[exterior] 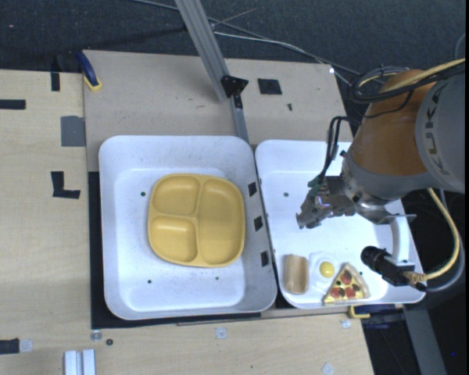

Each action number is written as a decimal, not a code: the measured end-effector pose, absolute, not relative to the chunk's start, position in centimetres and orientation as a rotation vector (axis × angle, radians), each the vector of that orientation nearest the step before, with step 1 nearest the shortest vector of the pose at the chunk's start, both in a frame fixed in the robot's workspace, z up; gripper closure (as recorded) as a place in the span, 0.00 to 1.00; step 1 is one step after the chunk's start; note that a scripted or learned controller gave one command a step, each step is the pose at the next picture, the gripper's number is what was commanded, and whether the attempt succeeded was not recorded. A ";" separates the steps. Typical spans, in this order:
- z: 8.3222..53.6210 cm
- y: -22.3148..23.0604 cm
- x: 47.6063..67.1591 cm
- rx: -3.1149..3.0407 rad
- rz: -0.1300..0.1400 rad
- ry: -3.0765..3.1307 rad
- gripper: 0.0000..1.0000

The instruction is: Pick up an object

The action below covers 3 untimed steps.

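— Listing left to right?
— Left bin [125,209]: yellow divided plate [196,219]. Right bin [277,162]: brown piece [295,273], egg [326,269], pizza slice [346,284] along the near edge.
— Pincer [313,214]?
— Above them, toward the far side; jaw state I cannot tell.

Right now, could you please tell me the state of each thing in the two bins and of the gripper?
yellow divided plate: upright, lying flat in the left bin.
toast slice: flat in the right bin.
fried egg: flat, beside the toast slice.
pizza slice: flat, near the bin's front corner.
gripper: above the right bin, holding nothing visible.
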<state>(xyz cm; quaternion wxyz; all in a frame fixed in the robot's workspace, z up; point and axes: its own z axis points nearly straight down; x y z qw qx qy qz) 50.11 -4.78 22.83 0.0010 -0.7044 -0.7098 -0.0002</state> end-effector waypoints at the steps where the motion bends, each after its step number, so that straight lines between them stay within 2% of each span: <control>1: 23.7 0.5 50.3 -2.212 0.000 -2.229 1.00; 3: 22.4 9.7 49.1 -2.213 0.004 -2.226 1.00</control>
